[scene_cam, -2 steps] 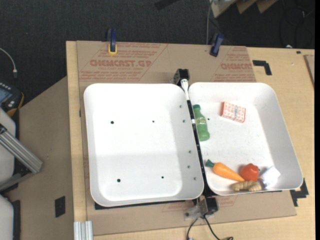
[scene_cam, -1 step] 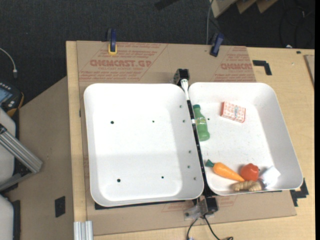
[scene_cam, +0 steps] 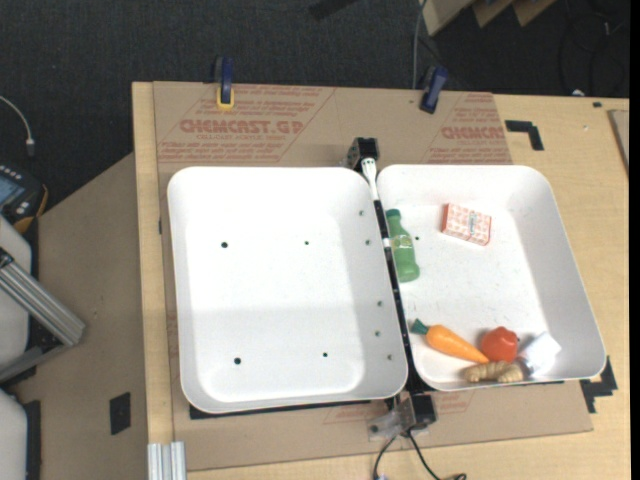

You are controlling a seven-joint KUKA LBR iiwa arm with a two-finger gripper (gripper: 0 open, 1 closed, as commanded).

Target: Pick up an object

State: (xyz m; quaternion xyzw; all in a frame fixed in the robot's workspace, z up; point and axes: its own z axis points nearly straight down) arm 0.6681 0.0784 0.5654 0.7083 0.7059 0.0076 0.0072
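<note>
The fingers of the gripper: whether they are open or closed cannot be told here, and the same goes for the arm's pose.

All the candidates are lying in the right bin. The left bin is sitting beside it. A green bottle is lying on its side, touching the wall the bins share. It is probably light, hard plastic that is smooth and apt to roll, so gripping across its body looks best, though the wall is crowding one side.

A small red-and-white box is resting flat and well apart from the rest. It is likely light and stiff, with parallel edges offering the easiest hold.

Near the front rim, a toy carrot, a red tomato-like ball, a tan knobbly root and a white scrap are clustering together, leaving little room between them.
</note>
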